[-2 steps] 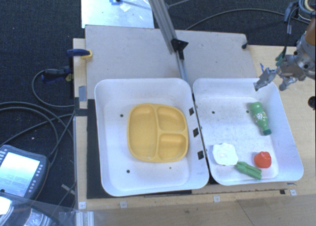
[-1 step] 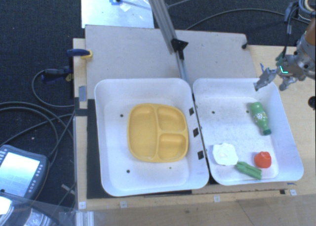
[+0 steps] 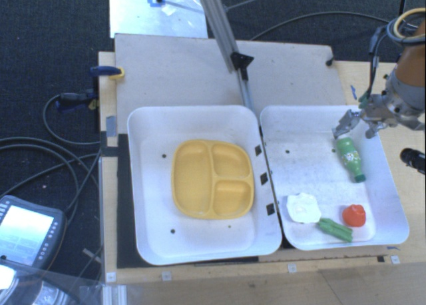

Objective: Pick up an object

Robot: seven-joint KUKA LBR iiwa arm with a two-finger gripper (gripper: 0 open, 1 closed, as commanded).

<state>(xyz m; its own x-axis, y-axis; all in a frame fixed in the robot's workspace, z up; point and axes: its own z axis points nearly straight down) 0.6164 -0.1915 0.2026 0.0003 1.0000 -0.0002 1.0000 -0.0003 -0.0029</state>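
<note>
Toys sit at the near end of the right bin (image 3: pixel 389 184). You can see a small green thing (image 3: pixel 335 229) lying flat near the front wall. A white lump (image 3: pixel 303 208) sits just beside it, on its left, and the two look like they touch. A red-orange thing (image 3: pixel 354 215) sits close by on the right of the green thing.

Look a bit farther back in the same bin. You see a green bottle (image 3: pixel 349 158) lying on its side on the bin floor. Its dark green cap points toward the front.

Now look at the left bin (image 3: pixel 143 164). A yellow plate (image 3: pixel 213 179) with three parts lies flat in the middle of it. The two bins sit side by side on the worktop (image 3: pixel 173 70) and their walls meet in the middle.

At the far end of the right bin you see the pincer (image 3: pixel 360 124). It comes in from the right, at the end of the grey arm (image 3: pixel 409 80). It hangs just past the back end of the bottle. Its two fingers look spread apart, and nothing sits between them.

A grey pole (image 3: pixel 216 14) crosses the back of the worktop at a slant.
</note>
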